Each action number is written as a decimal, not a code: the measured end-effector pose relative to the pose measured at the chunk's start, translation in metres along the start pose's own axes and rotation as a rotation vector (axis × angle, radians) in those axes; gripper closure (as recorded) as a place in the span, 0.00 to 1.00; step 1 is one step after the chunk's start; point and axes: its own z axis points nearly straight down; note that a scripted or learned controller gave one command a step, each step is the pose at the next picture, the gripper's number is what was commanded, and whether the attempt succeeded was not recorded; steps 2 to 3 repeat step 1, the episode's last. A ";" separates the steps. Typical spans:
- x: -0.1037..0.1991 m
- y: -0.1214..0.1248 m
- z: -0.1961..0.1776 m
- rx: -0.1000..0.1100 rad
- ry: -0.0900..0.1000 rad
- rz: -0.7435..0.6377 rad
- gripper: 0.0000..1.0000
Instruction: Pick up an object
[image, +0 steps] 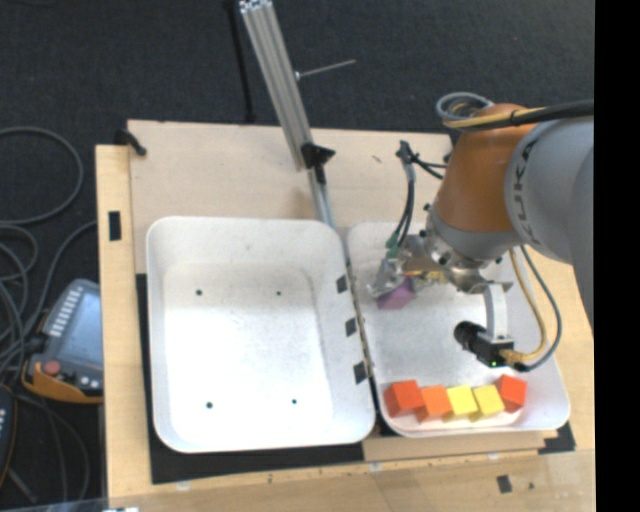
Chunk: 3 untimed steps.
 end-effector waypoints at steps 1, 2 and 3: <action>0.064 -0.004 0.004 0.007 0.001 0.000 1.00; 0.064 -0.004 0.004 0.007 0.001 0.000 1.00; 0.064 -0.004 0.004 0.007 0.001 0.000 1.00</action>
